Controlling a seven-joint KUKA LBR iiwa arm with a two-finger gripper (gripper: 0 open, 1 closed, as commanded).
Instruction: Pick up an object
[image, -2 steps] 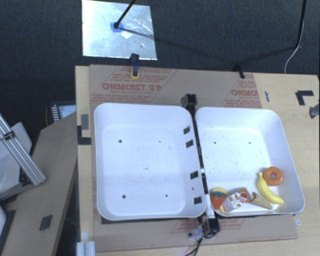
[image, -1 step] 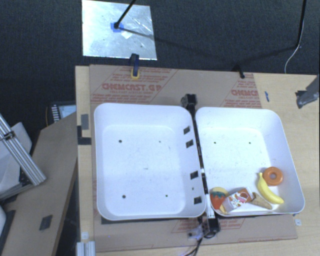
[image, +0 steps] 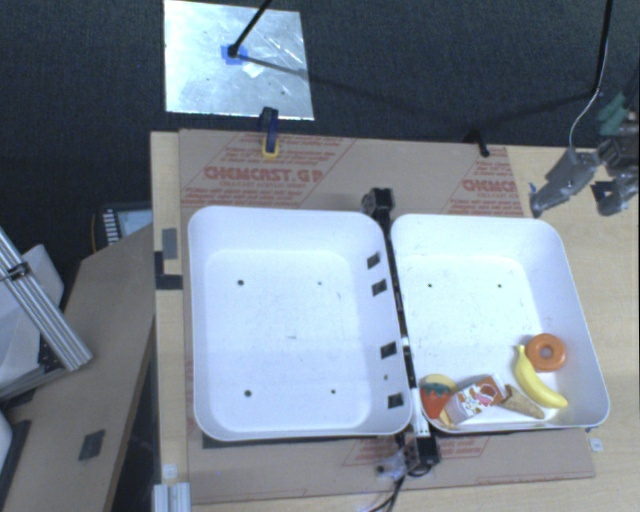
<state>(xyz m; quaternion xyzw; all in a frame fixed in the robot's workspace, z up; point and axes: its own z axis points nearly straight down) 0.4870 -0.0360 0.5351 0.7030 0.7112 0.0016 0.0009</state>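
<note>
Several small objects lie bunched in the right bin's (image: 480, 250) near corner. They are a yellow banana (image: 536, 379), an orange ring-shaped donut (image: 546, 351), a red-orange round fruit (image: 435, 396), a white and red packet (image: 475, 398) and a tan wedge (image: 523, 405). My gripper (image: 572, 200) hangs above the bench just beyond the right bin's far right corner, well away from the objects. Its two grey fingers (image: 556, 183) stand apart with nothing between them.
The left bin (image: 215, 330) sits beside the right one, joined by a black hinge strip (image: 390, 300). A silver sheet (image: 238, 58) lies on the dark floor at the back. A yellow clamp (image: 270, 135) grips the board's far edge. Cables trail at the top right.
</note>
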